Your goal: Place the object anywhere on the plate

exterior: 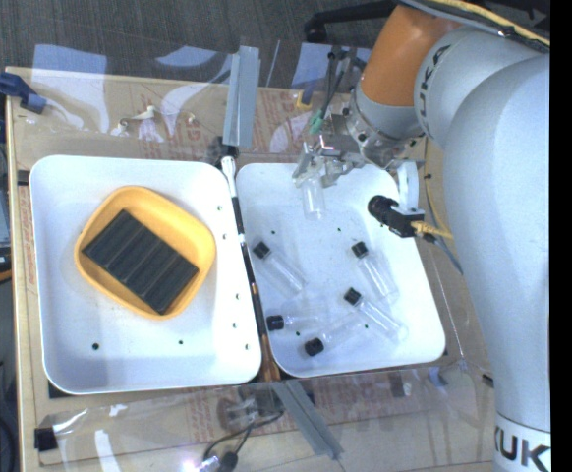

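Two bins side by side, you've got the arm (pixel 483 165) coming in from the right over the right bin (pixel 424 337). Left bin (pixel 55 347) holds the plate (pixel 193 234), yellow with a dark ribbed centre, with white floor open around it, most of it toward the near edge. Right bin's far part is crowded by the arm; its near half is scattered with clear vials with black caps (pixel 286 275). Gripper (pixel 317 170) sits at the right bin's far edge, near the divider. One clear vial (pixel 313 201) hangs just under the fingertips, upright, looks pinched between them. Jaws narrowly apart, closed on that vial. Plate is well apart from the gripper, across the divider.
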Tool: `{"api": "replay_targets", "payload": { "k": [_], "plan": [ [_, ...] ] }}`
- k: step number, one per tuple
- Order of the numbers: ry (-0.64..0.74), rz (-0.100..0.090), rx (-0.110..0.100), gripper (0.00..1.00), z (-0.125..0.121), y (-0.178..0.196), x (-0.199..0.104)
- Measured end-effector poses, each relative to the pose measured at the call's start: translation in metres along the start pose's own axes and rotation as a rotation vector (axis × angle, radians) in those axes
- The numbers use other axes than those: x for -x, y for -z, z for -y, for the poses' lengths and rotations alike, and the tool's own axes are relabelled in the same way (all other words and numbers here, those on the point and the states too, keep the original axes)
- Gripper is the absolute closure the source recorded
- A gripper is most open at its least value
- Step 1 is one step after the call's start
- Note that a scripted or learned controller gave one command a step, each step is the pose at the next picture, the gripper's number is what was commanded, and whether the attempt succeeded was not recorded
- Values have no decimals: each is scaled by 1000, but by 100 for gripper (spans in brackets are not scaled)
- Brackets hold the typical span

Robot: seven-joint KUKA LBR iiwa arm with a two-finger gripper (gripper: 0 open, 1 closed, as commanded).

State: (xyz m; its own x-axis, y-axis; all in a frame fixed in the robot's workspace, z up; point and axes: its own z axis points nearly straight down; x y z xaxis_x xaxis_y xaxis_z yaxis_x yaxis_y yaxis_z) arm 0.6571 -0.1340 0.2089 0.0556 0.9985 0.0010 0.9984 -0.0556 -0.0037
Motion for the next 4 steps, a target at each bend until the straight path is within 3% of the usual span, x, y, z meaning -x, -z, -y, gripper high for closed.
{"api": "replay_targets", "payload": {
  "k": [1, 2, 3, 4],
  "plan": [
    [269, 1, -1, 100, 4, -17, -71],
    [316, 2, -1, 100, 38, -18, -192],
    [387, 2, -1, 100, 78, -18, -173],
    [386, 2, -1, 0, 78, -18, -172]
  ]
}}
